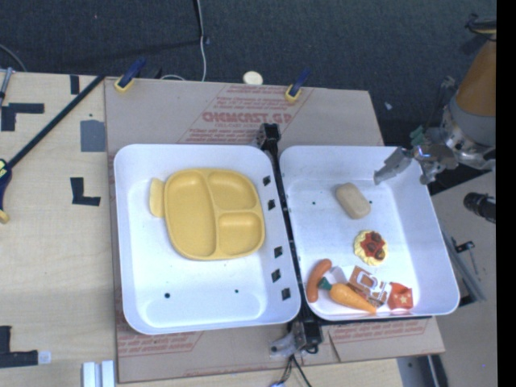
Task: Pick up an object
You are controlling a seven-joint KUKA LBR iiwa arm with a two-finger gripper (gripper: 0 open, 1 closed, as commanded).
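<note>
The right bin (419, 216) holds the loose objects. A tan bread roll (351, 200) lies near its middle. Below it sits a small round pizza-like piece (371, 247). Along the front wall lie a red sausage (318, 279), an orange carrot (351, 297), a red and white packet (368, 280) and a red piece (401, 297). My gripper (409, 170) hangs over the bin's far right corner, up and to the right of the roll. Its fingers (392, 168) stand open and apart, with nothing between them.
The left bin (141, 289) bears a yellow divided plate (214, 214) with a small yellow piece (155, 197) at its left. A black divider (278, 216) runs between the bins. The grey arm with its orange band (477, 79) comes in from the right.
</note>
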